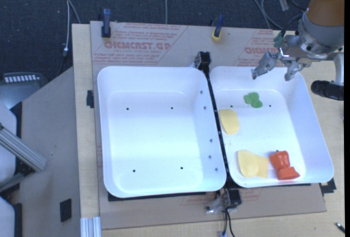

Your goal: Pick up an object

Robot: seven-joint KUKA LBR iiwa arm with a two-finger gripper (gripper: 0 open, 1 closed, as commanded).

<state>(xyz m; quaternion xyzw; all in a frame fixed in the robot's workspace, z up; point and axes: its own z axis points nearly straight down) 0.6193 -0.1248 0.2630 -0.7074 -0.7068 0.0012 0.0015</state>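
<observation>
The gripper (278,65) hangs over the far edge of the right bin (317,121), up near the top of the picture. Its two fingers are spread apart like a little gate, and there is nothing between them. It holds nothing.

All the things to pick are in the right bin. The closest one is the small green thing (252,100). It lies flat on the white floor, toward the front of the bench from the gripper and a bit to the picture's left. It is near the gripper but not touching it. It looks small and roundish, so it has no clear long side to line up with.

Next comes a yellow piece (229,121), touching or almost touching the bin's left wall. It is longer from back to front than from side to side. It is farther from the gripper than the green thing.

At the front of the bin sit a second yellow piece (251,164) and a red pepper (282,165), just beside each other. They are well apart from the gripper.

The left bin (109,121) sits on the other side of the middle wall.

I think the green thing is the easiest one to go for. The gripper would need to come toward the front, slide a little to the picture's left, and then go down over it. Nothing is picked up yet.
</observation>
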